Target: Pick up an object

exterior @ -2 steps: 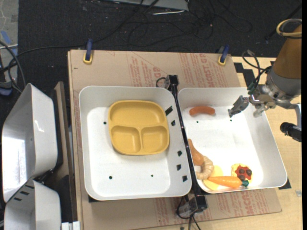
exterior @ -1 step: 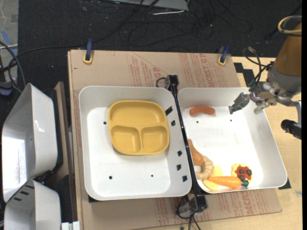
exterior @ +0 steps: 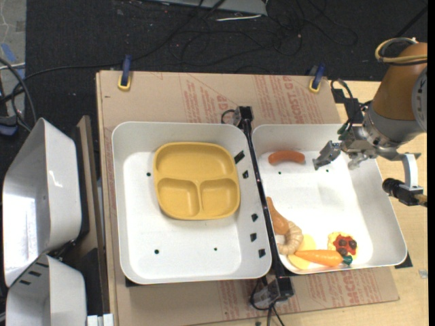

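In the camera view, two shallow white bins are seen side by side on a cardboard-covered bench. In the left bin (exterior: 136,250) a yellow divided plate (exterior: 197,180) is laid flat near the far side. In the right bin (exterior: 380,202) several toy foods are scattered: a sausage (exterior: 286,157) is placed near the far wall, while a shrimp (exterior: 285,231), a carrot (exterior: 319,256) and a small yellow piece with red and green toppings (exterior: 343,243) are clustered at the near edge, close together and partly touching.

The arm is brought in from the right, and the gripper (exterior: 327,155) is held over the far part of the right bin, just beside the sausage on its right. Nothing is seen between the fingers, and whether they are spread or closed cannot be told from this slanted look. Whether the tip is touching the bin floor cannot be told either.

As for progress, nothing is judged to be picked yet: every object is lying in a bin, and none is lifted. The approach appears to be made toward the sausage, as it is the nearest thing to the gripper. What is left, by this reading, is the grasp itself and the lift clear of the bin floor.
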